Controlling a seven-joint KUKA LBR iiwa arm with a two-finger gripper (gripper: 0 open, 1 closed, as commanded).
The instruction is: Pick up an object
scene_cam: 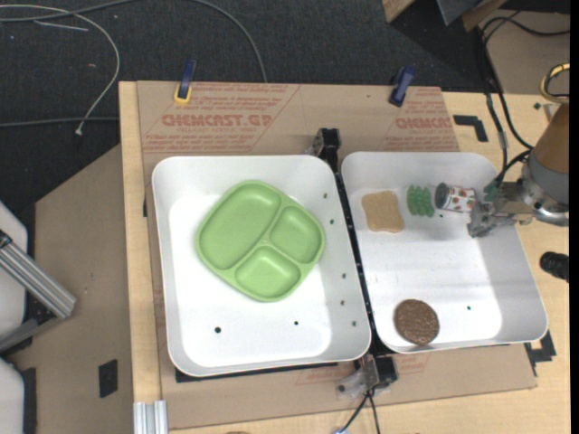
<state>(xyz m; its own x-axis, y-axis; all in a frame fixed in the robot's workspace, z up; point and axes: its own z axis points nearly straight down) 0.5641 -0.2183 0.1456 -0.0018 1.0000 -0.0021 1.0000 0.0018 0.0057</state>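
Note:
The right bin (452, 269) holds a tan bread-like slice (383, 211), a small green ridged piece (420, 200), a small white and red cylinder (455, 197) lying on its side, and a round brown patty (417, 321) near the front edge. My gripper (479, 221) reaches in from the right and hangs low over the bin's far right part, just right of and slightly in front of the cylinder. Nothing is visibly held in it. The grey arm (552, 170) stands at the right edge.
The left bin (226, 333) holds a light green divided plate (261, 240) set at an angle. A black clamp (327, 140) sits between the bins at the back. Blue clips (402, 86) hold the cardboard base, and cables run along the right side.

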